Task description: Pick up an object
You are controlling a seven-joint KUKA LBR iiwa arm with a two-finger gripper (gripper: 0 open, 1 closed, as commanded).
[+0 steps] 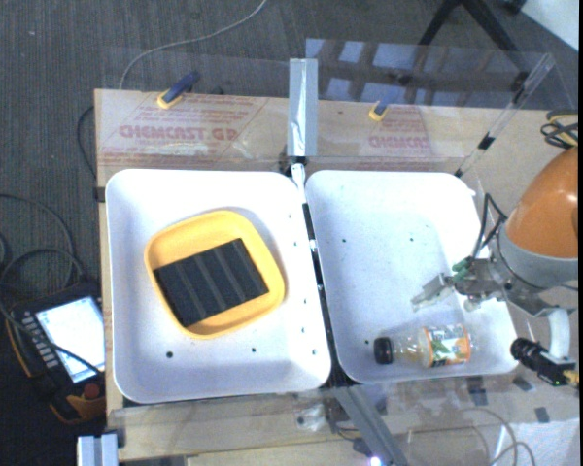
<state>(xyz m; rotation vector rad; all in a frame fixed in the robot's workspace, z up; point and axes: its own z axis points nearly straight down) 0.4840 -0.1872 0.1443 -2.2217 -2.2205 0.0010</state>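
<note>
We see the metal two-finger gripper [445, 287] low over the right part of the shallow white plastic bin on the right [369, 221], its pale fingers spread apart with nothing between them. Behind it the grey arm with its rounded orange band [554, 212] rises at the right. Just below the gripper, apart from its fingers, a small clear plastic bottle [423, 347] lies on its side near the bin's front wall; it has a black cap pointing left and an orange and green label around its body. In the neighbouring shallow white plastic bin on the left [136, 357] we find a yellow, rounded-square dish [165, 246], smooth and glossy, holding a dark ribbed rectangular slab [211, 281] tilted at an angle. Both bins sit touching on a wooden bench [102, 144].
</note>
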